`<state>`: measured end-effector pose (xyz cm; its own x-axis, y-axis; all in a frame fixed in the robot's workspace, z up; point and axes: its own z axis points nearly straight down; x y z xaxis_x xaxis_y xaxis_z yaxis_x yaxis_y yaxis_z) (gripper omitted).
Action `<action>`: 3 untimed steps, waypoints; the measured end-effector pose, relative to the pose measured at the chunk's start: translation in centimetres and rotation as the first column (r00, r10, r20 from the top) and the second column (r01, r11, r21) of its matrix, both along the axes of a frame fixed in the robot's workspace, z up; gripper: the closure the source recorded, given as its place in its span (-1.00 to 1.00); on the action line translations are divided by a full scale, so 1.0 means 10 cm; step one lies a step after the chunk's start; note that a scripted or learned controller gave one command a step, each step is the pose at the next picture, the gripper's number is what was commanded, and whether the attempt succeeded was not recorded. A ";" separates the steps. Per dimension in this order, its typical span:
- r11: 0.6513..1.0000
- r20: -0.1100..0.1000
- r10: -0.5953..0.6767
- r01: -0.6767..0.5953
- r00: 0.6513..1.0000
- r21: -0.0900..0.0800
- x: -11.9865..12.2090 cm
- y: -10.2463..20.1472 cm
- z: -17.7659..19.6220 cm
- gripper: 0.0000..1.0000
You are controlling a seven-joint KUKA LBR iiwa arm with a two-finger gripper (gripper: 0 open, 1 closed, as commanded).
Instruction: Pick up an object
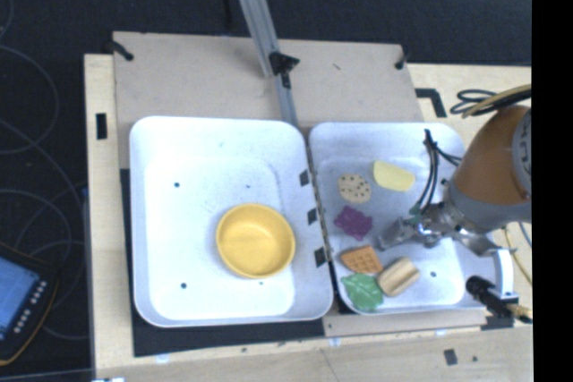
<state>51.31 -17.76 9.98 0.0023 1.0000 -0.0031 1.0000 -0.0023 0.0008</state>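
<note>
Purple piece point(353, 221), small, flat and lobed like a jigsaw tile, probably soft plastic or rubber. Lies flat in the right bin point(358, 143), left of middle, near the dividing wall. Looks like the likeliest target, though that is only a guess from where the gripper point(394, 236) hangs: low over the bin floor just to the right, apart from the piece. Open or closed, cannot tell from this height.

Crowded on all sides: round speckled cookie point(354, 187) just above, orange waffle square point(362, 260) just below, tan bread roll point(398, 276) and crinkled green leaf point(361, 291) further toward the near rim, pale yellow wedge point(394, 176) up and to the right.

Risks: sliding over so thin a shape and closing on nothing; nudging it away across the smooth white floor; catching the waffle instead, or pinning it against the wall.

Further out, in the left bin point(197, 165), a glossy yellow bowl point(255, 240), well apart.
</note>
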 end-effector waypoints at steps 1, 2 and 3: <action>1.000 0.006 -0.006 0.006 1.000 0.001 0.01 0.00 0.12 1.00; 1.000 0.006 -0.002 0.002 1.000 0.001 -0.02 0.00 0.57 1.00; 1.000 0.007 0.006 -0.006 1.000 0.001 -0.02 -0.05 1.01 1.00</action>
<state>51.12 -18.24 20.10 -0.0039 1.0000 -0.0026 1.0000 0.0039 0.0076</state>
